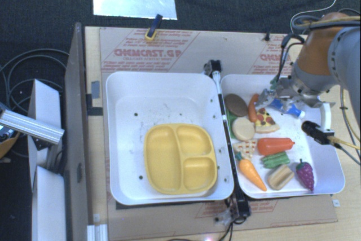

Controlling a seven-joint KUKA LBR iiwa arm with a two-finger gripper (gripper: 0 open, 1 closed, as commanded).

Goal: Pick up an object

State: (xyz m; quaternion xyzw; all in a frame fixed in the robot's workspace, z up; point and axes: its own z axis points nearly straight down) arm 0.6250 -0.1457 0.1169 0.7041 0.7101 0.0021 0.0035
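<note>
The right white bin (pixel 333 175) holds several toy foods: a brown oval (pixel 237 104), a pizza slice (pixel 265 120), a cream disc (pixel 243 129), a red pepper (pixel 274 145), a waffle piece (pixel 245 148), a carrot (pixel 252 174), green beans (pixel 274 160), a bread roll (pixel 280 176) and purple grapes (pixel 305 174). My gripper (pixel 274 100) hangs low over the bin's far part, just above and to the right of the pizza slice and a small red piece (pixel 253 107). Nothing is visibly lifted off the bin floor.
The left white bin (pixel 130 93) carries a yellow divided plate (pixel 180 158). The grey arm with its orange band (pixel 321 48) comes in from the upper right, and a black fitting (pixel 316 132) on a cable hangs over the right bin. A ridge (pixel 223 115) separates the bins.
</note>
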